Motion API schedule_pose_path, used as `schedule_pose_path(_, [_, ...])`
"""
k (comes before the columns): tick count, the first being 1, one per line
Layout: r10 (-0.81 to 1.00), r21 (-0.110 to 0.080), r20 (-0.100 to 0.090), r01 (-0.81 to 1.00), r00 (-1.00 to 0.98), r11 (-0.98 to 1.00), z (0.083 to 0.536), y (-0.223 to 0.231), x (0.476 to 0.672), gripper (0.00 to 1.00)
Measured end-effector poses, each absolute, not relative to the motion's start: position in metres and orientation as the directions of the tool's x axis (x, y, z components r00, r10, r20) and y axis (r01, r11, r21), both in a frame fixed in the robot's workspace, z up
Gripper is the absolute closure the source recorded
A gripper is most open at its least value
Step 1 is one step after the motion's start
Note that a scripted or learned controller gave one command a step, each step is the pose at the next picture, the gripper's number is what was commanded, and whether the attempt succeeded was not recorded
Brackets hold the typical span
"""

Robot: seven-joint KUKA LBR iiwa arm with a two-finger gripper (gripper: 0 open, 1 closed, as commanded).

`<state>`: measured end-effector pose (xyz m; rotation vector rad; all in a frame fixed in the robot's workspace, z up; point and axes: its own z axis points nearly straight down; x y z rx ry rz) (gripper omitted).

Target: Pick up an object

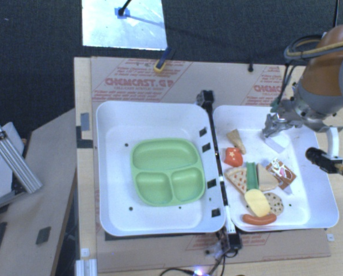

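Several toy foods lie in the right bin (315, 211): a tan wedge (236, 140), a red piece (233, 156), a pizza slice (237, 180), a green stick (251, 175), a bread slice (268, 181), a brown and white snack (281, 173), a yellow lemon-like piece (255, 200), a cookie (274, 203) and a sausage (259, 218). My gripper (273, 126) hangs over the back of that bin, right of the tan wedge and above the snack. It touches none of the foods, as far as I can see.
The left bin (111, 154) holds a green divided plate (166, 171). A black clip strip (212, 154) runs along the seam between the bins. A black handle-like part (324, 160) juts from the arm over the right bin's right rim.
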<state>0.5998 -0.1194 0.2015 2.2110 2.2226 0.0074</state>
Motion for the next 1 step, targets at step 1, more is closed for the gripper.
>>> schedule_pose_path(1, [1.0, 0.004, -0.001, 1.0, -0.005, 0.005, 0.2261, -0.1194, 0.601, 1.0])
